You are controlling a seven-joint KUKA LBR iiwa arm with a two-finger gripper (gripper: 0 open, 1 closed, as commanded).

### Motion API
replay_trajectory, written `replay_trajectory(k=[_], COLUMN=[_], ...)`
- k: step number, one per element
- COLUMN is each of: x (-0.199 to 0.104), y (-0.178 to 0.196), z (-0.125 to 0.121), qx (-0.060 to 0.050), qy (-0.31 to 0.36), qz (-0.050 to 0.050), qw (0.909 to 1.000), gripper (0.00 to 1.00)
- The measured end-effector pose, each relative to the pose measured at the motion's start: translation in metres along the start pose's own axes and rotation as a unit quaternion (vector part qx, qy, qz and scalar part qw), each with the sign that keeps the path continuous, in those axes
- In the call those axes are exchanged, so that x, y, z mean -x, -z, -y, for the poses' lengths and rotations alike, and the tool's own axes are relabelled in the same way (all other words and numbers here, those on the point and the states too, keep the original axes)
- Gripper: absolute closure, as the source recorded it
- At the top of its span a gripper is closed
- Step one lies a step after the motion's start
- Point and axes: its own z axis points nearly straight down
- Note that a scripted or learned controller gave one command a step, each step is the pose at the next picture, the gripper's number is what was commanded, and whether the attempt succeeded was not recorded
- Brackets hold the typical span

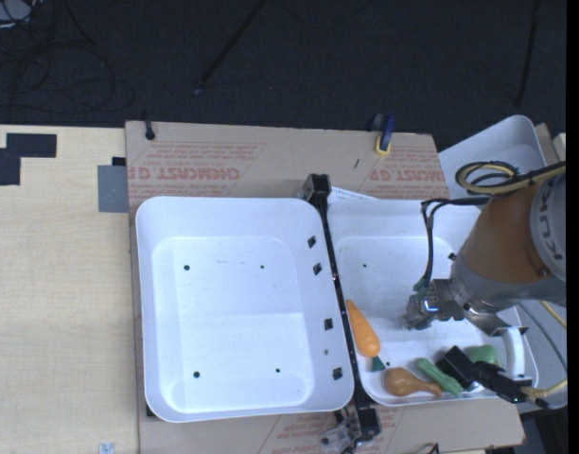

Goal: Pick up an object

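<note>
Objects: a carrot (362, 329), a tan gourd (406, 381) and a green pod (439, 375) lie in the lower part of the right bin (389, 225), lower right of the frame. The gourd and pod touch or nearly touch, and the carrot lies just beside the wall shared with the other bin.
Jaws: low over the bin floor at centre right of the frame, between the carrot and the pod and near both. Whether they are apart or together cannot be told, and nothing is seen between them.
Arm (502, 244): enters from the right edge and covers the right part of the bin.
Risk, empty close: the jaws appear to stand over bare floor, so closing here would probably catch nothing.
Risk, wall: the carrot hugs the shared wall. One jaw may strike the rim or find no gap on that side.
Risk, slip: the carrot and gourd are rounded and tapered, and a pinch off their middle could squeeze them out.
Risk, crowding: a descent on the gourd or pod may push its neighbour, or clamp both badly.
Left bin (233, 291): centre of the frame, well apart from the jaws.
Support: both bins rest on cardboard (271, 159) laid over the bench (53, 301).
</note>
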Motion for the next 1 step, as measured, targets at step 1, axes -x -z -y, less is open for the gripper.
replay_trajectory(k=[1], x=[-0.035], y=[0.1275], z=[0.0008], qx=[0.007], qy=[0.009], qz=[0.002], qw=[0.9999], gripper=[1.0])
